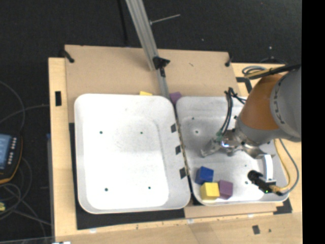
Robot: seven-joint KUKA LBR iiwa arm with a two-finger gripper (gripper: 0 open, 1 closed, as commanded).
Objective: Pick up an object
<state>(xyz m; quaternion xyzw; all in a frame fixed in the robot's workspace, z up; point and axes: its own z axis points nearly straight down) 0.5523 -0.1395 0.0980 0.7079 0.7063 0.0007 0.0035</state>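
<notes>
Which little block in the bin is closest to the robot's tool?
The blue block. It sits higher in the right bin, nearer the tool than the yellow and purple ones.

Two white bins, the left bin point(124, 151) faintly smudged grey at its centre and marked with small dark dots, the right bin point(203, 116) white with a greyish sheen. Lower right of frame: a blue cube point(204, 175), a yellow cube point(209, 190) and a purple block point(225, 188). Table point(111, 70) light tan against a black surround. Arm point(269, 111) grey with an orange band; gripper point(216, 147) metallic grey. At the bins' upper edges, a yellow piece point(145, 93) and a purple piece point(175, 97).
</notes>
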